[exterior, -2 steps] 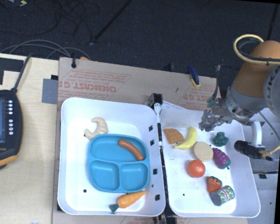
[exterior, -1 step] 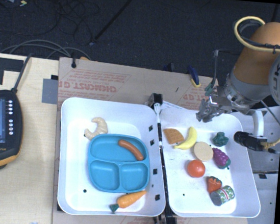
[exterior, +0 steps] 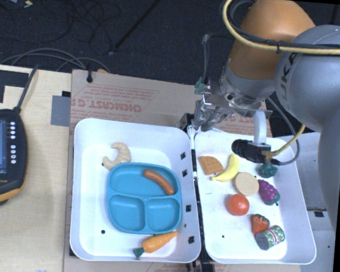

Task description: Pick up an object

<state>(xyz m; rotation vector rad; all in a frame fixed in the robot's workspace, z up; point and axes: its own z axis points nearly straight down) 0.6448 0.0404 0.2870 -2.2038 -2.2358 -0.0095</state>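
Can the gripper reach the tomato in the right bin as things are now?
Probably yes. The tomato lies uncovered in the right bin, with small gaps to the round cracker and strawberry. The gripper hangs over that bin's far left corner.

1 fixed camera — above bench | slanted down | both bins (exterior: 90,154) framed

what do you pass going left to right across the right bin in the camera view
toast slice → banana → tomato → grapes. The round cracker, strawberry and can overlap these in left-right position, so they are left out.
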